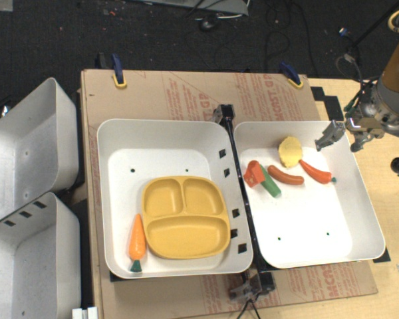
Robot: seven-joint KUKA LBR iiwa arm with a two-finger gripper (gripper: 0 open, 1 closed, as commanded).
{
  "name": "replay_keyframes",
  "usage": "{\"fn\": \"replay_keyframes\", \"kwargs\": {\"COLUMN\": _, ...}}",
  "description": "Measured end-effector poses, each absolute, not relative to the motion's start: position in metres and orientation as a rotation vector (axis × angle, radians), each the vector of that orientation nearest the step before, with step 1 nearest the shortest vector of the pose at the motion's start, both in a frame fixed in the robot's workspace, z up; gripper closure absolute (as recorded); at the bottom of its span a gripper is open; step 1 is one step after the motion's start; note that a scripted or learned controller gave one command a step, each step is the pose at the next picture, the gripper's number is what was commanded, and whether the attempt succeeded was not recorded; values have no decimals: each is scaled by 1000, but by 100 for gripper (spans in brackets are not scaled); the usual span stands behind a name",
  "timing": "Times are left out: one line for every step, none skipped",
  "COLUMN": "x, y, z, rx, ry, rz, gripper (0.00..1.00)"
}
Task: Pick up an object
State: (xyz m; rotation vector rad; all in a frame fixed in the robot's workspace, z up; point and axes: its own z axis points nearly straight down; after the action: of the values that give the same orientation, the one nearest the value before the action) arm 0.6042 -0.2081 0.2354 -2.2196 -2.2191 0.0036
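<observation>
At the far left of the frame you have two spare white plastic tubs (26, 178) stacked off the brown cardboard-covered worktop (166, 95). Moving right, the left shallow white bin (113, 145) holds a yellow three-compartment plastic tray (185, 216) in its lower half, and an orange toy carrot with a green tip (137, 241) lies just beside the tray's left edge, pointing up and down the frame. Past the black divider in the middle, the right shallow white bin (319, 231) carries a cluster in its upper half: a small red toy pepper (254, 173) touching a short green toy vegetable (271, 186), then a brown toy sausage (286, 175), a pale yellow rounded toy (290, 151) above it, and a red-orange chili-shaped toy (316, 171) furthest right. At the upper right of the frame, you see the grey arm reaching in, its end effector (342, 138) hanging over the bin's upper right rim, near the chili but apart from it. Its two fingers stand spread apart, with nothing between them.
</observation>
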Motion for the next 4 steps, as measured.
{"fn": "replay_keyframes", "kwargs": {"x": 604, "y": -206, "z": 192, "rx": -2220, "ry": -2219, "rz": 3, "gripper": 0}}
{"fn": "replay_keyframes", "kwargs": {"x": 599, "y": -212, "z": 132, "rx": -2221, "ry": -2217, "rz": 4, "gripper": 0}}
{"fn": "replay_keyframes", "kwargs": {"x": 601, "y": -212, "z": 146, "rx": -2223, "ry": -2223, "rz": 0, "gripper": 100}}
{"fn": "replay_keyframes", "kwargs": {"x": 597, "y": -217, "z": 190, "rx": -2227, "ry": -2223, "rz": -3, "gripper": 100}}
